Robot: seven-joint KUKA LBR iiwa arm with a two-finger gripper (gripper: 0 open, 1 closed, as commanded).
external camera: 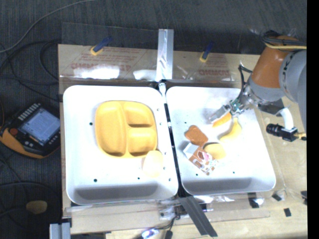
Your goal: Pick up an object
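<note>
A small wrapped packet is seen near the front edge of the right bin. Toward the bin's back right corner, the gripper is closed on a banana, whose long axis slants toward the front right.

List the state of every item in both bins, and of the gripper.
Yellow tray: flat in left bin, upright.
Pale round piece: lying by the tray's corner.
Brown piece: lying in right bin.
Banana: lying in right bin.
Packet: lying in right bin.
Gripper: low over the banana; grasp unclear.
</note>
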